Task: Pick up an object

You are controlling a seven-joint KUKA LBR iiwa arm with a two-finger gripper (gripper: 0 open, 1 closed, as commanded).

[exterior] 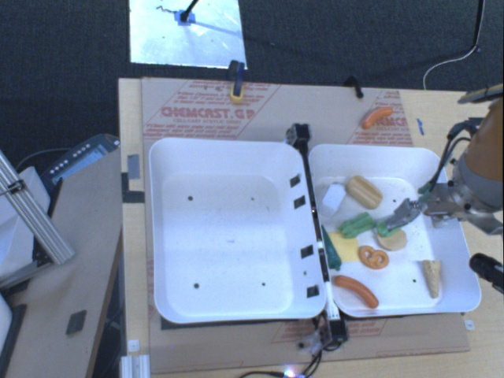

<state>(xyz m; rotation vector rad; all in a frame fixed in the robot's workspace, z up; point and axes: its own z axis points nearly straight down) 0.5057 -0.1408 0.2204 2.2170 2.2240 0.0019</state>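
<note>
Both bins, left (228, 235) and right (453, 290), are plain white. The right one holds a tan bread roll (364, 190), an orange pretzel (373, 257), an orange-red sausage (356, 291), a green piece (358, 225), a yellow wedge (344, 247), a beige cone (432, 277) and a white block (334, 198). The bench (205, 109) sheet is tan with red lettering. Another orange sausage (377, 117) lies on it. The arm (482, 160) is grey with an orange band.

Bright even overhead light; glare on metal sheet (187, 20); white bins (228, 160) near overexposed; image soft.
</note>
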